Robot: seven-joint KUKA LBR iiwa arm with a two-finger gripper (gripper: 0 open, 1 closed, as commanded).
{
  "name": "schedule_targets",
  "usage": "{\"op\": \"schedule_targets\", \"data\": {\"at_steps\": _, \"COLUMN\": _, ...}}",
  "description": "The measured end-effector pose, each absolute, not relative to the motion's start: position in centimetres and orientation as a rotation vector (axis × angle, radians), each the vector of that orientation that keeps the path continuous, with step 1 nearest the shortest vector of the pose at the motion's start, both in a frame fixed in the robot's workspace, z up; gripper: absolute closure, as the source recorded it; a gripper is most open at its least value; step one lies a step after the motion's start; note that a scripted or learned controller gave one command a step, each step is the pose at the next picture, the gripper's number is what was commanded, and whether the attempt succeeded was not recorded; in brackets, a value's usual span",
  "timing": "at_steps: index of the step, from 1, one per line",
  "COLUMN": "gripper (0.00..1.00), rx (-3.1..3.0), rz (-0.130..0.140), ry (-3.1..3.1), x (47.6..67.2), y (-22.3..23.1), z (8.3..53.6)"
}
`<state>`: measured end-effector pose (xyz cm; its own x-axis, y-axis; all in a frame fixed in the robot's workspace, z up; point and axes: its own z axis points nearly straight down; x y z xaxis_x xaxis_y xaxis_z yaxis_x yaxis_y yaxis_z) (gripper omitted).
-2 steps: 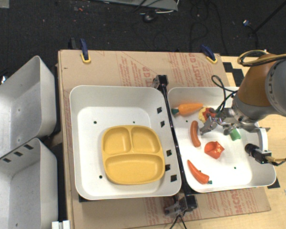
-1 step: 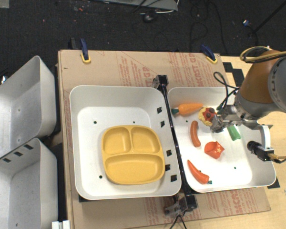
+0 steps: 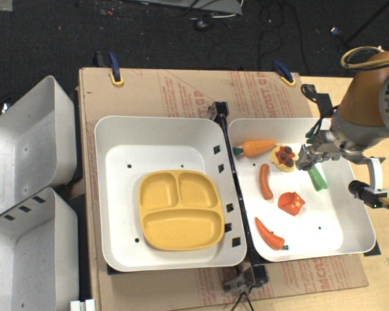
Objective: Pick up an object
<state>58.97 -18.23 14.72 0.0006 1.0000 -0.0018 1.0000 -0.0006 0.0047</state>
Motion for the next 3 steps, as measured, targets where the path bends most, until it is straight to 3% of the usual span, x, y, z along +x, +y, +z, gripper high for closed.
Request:
{"op": "schedule_targets", "data": {"at_steps": 1, "gripper": 1.00, "rx": 2.214, "rz": 0.005, "ry": 2.221, "x": 59.9, "y": -17.7, "z": 20.4}}
{"op": "schedule_targets", "data": {"at_steps": 2, "gripper": 1.00, "rx": 2.216, "rz": 0.002, "ry": 2.222, "x": 60.0, "y": -17.7, "z": 23.0}}
{"op": "schedule_targets", "data": {"at_steps": 3, "gripper": 1.00, "rx": 2.213, "rz": 0.003, "ry": 2.230, "x": 60.1, "y": -12.6, "z": 23.7}}
